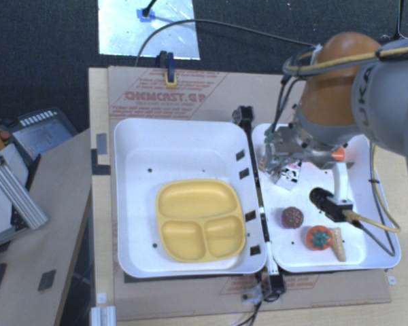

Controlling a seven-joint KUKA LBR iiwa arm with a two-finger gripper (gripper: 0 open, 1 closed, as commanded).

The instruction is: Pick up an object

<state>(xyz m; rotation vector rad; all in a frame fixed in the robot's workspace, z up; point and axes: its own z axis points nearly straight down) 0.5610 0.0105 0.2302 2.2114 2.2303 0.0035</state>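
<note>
Camera view — glossy yellow three-compartment tray [200, 229], bumpy brown ball [292, 216].

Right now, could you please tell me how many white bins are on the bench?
2: left bin holds a yellow tray; right bin lies under the arm.

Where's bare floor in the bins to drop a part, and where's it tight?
Left bin: bare floor between the yellow tray and the far wall, plus a strip along its left wall. Right bin is crowded: the gripper hangs over its far left; brown ball, orange toy and tan cone sit in the near half.
</note>
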